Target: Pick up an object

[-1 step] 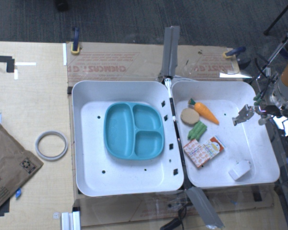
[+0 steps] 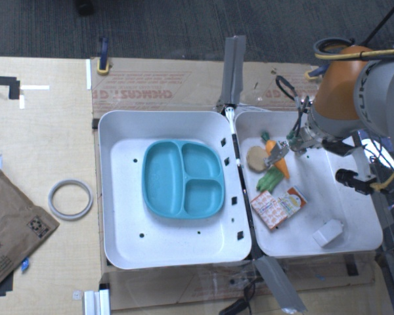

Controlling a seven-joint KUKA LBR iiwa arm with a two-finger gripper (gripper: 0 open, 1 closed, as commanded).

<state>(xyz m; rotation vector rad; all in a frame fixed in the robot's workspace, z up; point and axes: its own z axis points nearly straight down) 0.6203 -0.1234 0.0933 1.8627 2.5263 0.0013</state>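
On the bench at the far left, a brown cardboard box (image 2: pixel 10 231) and a roll of tape (image 2: pixel 70 198) are seen well clear of the work. In the left bin (image 2: pixel 111 195) a teal divided plate (image 2: pixel 183 178) lies flat. In the right bin (image 2: pixel 354 238), a cluster is found near the dividing wall: a tan round object (image 2: pixel 256 157), an orange carrot-like piece (image 2: pixel 280 163), and a green piece (image 2: pixel 270 178) touching it. A printed packet (image 2: pixel 278 207) lies just below, and a small white block (image 2: pixel 328 232) lies apart toward the near corner. The gripper (image 2: pixel 280 151) is placed over the cluster, right at the orange piece; whether it is open or closed cannot be told. A failed grasp is judged likely through crowding: neighbours could be nudged, or the piece could be pinched off-centre and dropped.
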